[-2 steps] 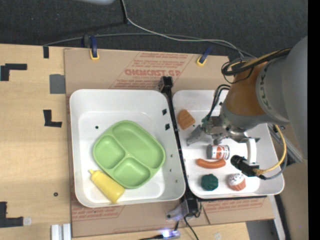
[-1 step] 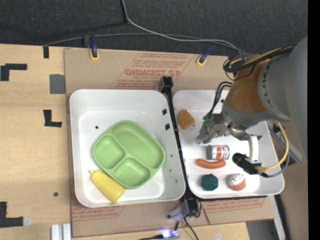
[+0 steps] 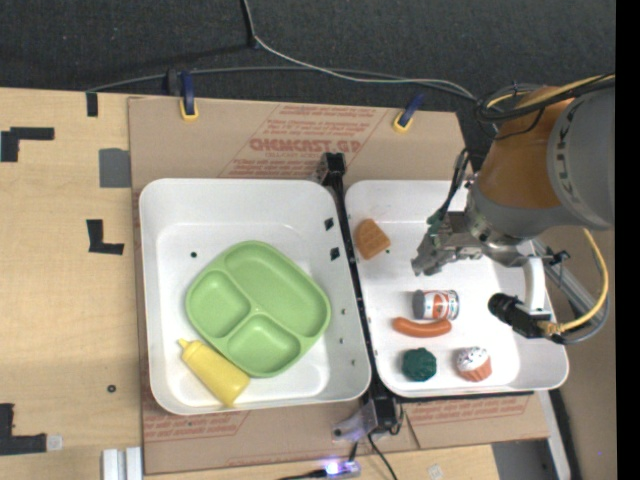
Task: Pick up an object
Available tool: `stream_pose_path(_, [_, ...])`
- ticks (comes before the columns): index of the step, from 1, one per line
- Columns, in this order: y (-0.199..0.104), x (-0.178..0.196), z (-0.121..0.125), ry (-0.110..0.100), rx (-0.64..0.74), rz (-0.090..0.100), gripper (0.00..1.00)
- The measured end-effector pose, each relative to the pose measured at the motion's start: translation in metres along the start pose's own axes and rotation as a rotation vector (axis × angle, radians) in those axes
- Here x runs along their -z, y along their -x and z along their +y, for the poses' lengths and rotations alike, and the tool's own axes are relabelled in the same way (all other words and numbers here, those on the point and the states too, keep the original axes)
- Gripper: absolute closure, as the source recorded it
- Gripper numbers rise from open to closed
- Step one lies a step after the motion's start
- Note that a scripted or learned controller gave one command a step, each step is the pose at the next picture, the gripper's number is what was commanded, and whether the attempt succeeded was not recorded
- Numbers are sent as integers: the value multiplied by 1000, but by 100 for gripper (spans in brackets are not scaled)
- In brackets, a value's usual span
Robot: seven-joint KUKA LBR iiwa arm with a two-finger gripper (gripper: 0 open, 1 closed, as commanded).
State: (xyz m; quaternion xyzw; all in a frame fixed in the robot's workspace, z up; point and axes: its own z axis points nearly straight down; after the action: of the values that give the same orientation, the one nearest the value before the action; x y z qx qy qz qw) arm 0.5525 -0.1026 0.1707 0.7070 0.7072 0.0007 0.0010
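My gripper (image 3: 430, 257) hangs over the right bin (image 3: 400, 200), near its middle, just above a small soda can (image 3: 437, 305) that lies on its side. A tan bread-like piece (image 3: 372, 238) rests to the gripper's left. Below the can lie a red-orange hot dog (image 3: 421, 327), a dark green round item (image 3: 420, 365) and a cupcake-like toy (image 3: 472, 363). Nothing shows between the fingers, and their spacing is hidden from this angle.
The left bin (image 3: 160, 218) holds a green divided plate (image 3: 258, 308) and a yellow mustard bottle (image 3: 212, 371) at its lower left. A black clamp part (image 3: 512, 313) of the arm reaches over the right bin's right side. Cables run along the bench's back edge.
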Motion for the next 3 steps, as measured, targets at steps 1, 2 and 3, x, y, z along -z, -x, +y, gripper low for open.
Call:
stream_pose_path(1, [0,49,1,0,1,0,100])
stream_pose_path(2, [-61,55,2,-3,7,2,100])
stream_pose_path(3, [-105,55,1,-5,6,2,100])
